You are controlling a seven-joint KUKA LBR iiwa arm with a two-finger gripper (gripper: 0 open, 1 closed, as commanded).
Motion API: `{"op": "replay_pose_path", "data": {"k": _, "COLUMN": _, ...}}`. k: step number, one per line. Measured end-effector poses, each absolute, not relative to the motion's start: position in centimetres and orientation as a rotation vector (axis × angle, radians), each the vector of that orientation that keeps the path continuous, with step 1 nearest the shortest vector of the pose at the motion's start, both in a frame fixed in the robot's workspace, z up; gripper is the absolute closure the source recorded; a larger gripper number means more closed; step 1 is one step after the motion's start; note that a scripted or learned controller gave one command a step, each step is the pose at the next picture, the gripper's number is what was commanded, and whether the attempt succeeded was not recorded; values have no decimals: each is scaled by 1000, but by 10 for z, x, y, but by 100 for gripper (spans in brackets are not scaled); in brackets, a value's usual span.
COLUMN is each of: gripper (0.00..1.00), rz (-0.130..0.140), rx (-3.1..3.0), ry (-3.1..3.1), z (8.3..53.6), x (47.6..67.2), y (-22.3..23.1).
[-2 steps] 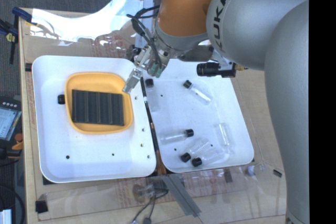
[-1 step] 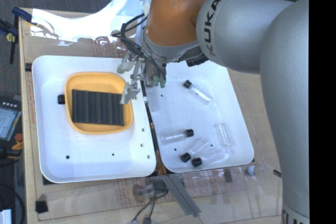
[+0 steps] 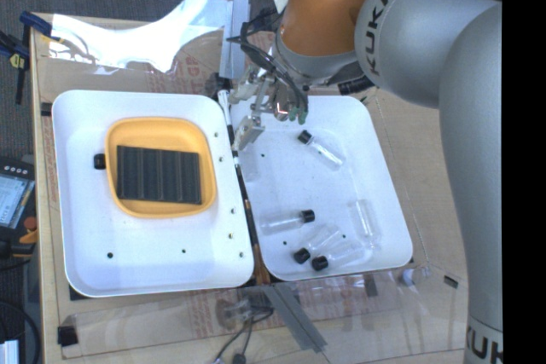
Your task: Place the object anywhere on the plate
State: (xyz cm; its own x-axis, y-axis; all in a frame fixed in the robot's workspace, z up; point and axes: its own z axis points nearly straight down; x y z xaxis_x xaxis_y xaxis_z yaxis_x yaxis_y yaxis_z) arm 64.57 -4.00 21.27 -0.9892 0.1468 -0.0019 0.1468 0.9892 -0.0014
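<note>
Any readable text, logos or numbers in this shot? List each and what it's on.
"KUKA": on the grey robot arm, on its rounded joint housing.
"KU": cut off by the frame's bottom edge, on the arm's lower grey link.
Too blurred to read: the small screen device at the left edge, and the reddish print on the brown bench board.

Two bins: the right bin (image 3: 388,209) beneath the gripper (image 3: 271,117), the left bin (image 3: 77,260) off to its left in the view. One yellow plate (image 3: 158,132) and one small black piece (image 3: 100,160), both left of the gripper. Five clear vials, it seems, four showing black caps: one vial (image 3: 320,149) just beside the gripper, the rest lower in the view.
</note>
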Motion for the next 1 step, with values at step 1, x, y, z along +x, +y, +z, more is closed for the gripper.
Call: {"op": "replay_pose_path", "data": {"k": 1, "gripper": 0, "rz": -1, "rx": 208, "ry": 3135, "z": 193, "x": 639, "y": -85}}
